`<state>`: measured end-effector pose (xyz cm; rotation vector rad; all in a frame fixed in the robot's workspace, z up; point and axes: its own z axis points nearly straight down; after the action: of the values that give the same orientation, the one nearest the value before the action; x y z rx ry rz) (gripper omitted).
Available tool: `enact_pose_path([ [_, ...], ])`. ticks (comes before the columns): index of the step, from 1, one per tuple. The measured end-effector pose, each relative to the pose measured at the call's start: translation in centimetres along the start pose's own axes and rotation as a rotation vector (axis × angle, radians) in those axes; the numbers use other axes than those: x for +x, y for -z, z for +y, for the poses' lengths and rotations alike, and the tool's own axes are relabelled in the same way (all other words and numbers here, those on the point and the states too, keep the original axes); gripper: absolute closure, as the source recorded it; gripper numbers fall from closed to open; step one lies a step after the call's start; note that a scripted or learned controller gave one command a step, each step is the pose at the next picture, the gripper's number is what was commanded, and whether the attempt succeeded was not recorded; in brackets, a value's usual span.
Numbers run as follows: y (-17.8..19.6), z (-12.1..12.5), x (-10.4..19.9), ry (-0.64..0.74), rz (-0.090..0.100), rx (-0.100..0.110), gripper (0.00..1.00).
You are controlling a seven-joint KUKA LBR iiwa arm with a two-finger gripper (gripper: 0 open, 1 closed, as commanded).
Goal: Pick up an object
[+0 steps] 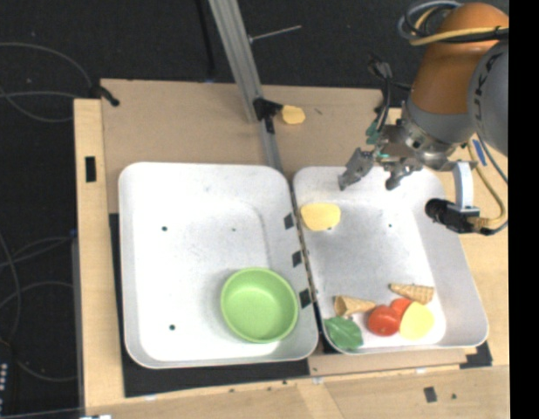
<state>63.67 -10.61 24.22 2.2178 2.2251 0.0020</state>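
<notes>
Camera view: tool (374, 172) hangs over the far edge of the right bin (444, 260), fingers spread, nothing between them. Nearest candidate is the pale yellow piece (320, 216), lying near the bin's left wall, apart from the tool. A cluster sits along the near edge: 2 cones (412, 292) (352, 305), red piece (384, 319), yellow round piece (417, 322), green leaf-like piece (343, 332). Left bin (182, 216) carries a green bowl (258, 304). A small yellow item (293, 114) rests on the worktop (165, 120) beyond the bins. Judgement: pick not yet begun; approach, descent, closing and lift all remain.
</notes>
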Motion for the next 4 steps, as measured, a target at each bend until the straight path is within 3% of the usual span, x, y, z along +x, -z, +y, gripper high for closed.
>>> enact_pose_path([
  [1,0.0,0.0,0.0,0.0,0.0,0.0,0.0],
  [4,-14.2,-0.7,0.2,-0.006,-0.004,0.006,0.0],
])
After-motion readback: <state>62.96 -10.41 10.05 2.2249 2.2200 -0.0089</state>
